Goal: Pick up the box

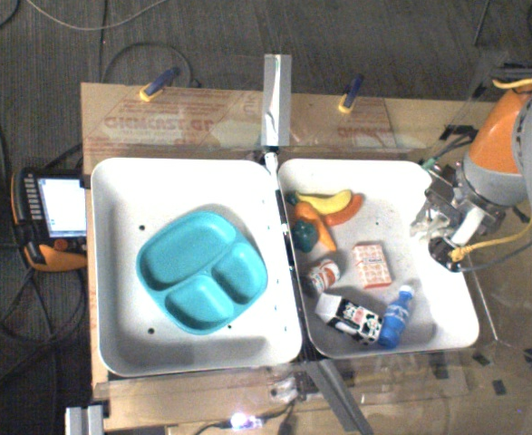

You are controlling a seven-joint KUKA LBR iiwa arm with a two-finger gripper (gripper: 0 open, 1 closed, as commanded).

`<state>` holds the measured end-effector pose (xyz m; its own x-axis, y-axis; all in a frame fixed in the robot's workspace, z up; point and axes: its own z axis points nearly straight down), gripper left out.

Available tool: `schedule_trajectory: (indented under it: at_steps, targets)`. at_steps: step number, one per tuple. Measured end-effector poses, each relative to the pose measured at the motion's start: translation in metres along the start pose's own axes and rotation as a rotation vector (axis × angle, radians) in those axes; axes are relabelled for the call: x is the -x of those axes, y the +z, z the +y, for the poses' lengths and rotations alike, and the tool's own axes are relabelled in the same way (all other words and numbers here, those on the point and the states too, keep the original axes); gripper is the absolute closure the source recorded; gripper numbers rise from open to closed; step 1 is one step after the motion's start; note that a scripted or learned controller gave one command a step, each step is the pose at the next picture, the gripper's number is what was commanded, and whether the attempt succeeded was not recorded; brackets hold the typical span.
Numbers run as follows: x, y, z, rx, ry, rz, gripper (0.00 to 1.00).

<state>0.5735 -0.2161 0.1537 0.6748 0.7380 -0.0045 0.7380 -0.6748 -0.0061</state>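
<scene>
A small pink and white box (pixel 372 265) lies flat in the middle of the right bin (pixel 447 333). My gripper (pixel 440 227) hovers at the right bin's right edge, well to the right of the box and slightly farther back. Nothing shows between its fingers. The orange band of the arm (pixel 501 143) sits above it at the view's right.
Around the box in the right bin lie a banana (pixel 324 198), orange and teal toy food (pixel 309 229), a small can (pixel 324 275), a black and white carton (pixel 349 315) and a blue bottle (pixel 394 315). The left bin (pixel 120 198) holds a teal divided plate (pixel 204 270).
</scene>
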Motion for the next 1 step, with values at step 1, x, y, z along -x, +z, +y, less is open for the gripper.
schedule_trajectory:
  at_steps: [1]
  targets:
    - [0.0001, 0.0001, 0.0000, 0.000, 0.000, -0.001, 0.00]
